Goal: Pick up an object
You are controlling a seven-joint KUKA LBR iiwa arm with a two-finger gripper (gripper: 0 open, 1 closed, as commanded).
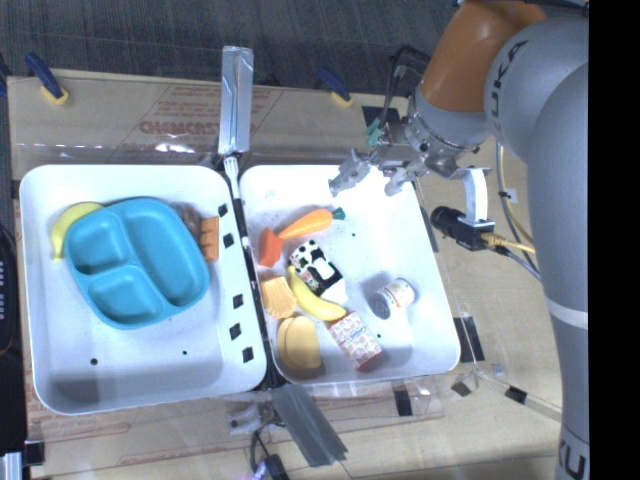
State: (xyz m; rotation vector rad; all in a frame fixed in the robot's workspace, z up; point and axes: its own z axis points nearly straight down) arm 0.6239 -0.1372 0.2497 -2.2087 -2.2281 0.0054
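1. Likely the carrot [305, 224] is the nearest thing to take: a toy by its look, so probably light, stiff and smooth, apt to roll or slip if pinched near its tapered tip.
2. Best hold, I judge, is across its thicker middle, fingers either side of its long axis.
3. It lies in the right bin [425, 268], below and to the left of the gripper [375, 176], near but not touching.
4. Beyond it, further down from the gripper, sit a black-and-white block [316, 265], a banana [318, 302], a small can [393, 296] and a patterned packet [355, 340], crowded together.
5. The gripper hangs over the bin's upper edge with its fingers spread and nothing between them.
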